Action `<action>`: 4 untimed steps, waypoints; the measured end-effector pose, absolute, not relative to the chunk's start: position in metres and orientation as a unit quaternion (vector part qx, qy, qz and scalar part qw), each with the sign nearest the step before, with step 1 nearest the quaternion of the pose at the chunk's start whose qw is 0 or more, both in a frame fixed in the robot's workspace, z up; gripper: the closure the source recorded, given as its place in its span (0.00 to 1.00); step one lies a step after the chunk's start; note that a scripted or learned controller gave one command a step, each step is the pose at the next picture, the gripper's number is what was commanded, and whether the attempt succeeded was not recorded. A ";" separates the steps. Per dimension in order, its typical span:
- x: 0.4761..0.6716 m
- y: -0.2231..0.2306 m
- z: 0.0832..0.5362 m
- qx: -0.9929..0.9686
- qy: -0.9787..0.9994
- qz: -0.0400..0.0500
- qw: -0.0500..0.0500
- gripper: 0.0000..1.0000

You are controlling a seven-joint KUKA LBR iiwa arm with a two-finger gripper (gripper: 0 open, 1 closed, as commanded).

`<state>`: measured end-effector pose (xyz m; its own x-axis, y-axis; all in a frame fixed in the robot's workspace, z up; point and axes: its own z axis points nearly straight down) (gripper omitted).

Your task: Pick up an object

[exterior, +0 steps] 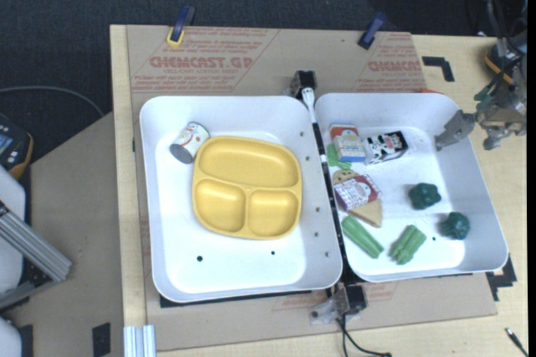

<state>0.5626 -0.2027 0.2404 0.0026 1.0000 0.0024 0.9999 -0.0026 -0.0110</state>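
**Arm at right bin's far right corner, nothing gripped**

Gripper [459,131] sits at the far right corner of the right bin [486,196], fingers spread apart, nothing between them. Right bin, glossy white plastic, holds small toy foods. Two dark green lumpy pieces [424,195] [456,225] lie near its right edge. A ridged light green piece [408,244] and a smooth green pod [362,236] lie near the front edge. A tan wedge [367,213] touches a red-white packet [353,191]. A small carton [347,143] and a black-white cow-print item [387,146] lie near the far edge. Left bin [167,246] holds a yellow three-compartment plate [247,186], matte, rounded, plus a tipped small can [189,142] at the plate's far left corner.
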 end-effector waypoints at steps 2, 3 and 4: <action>0.563 -0.205 0.184 -0.707 -0.707 0.001 0.003 0.00; 0.562 -0.209 0.140 -0.707 -0.707 0.001 0.003 0.00; 0.561 -0.208 0.086 -0.707 -0.707 0.001 0.003 0.00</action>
<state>0.5614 -0.2076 0.0864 -0.0003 1.0000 0.0027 1.0000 0.0003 -0.0057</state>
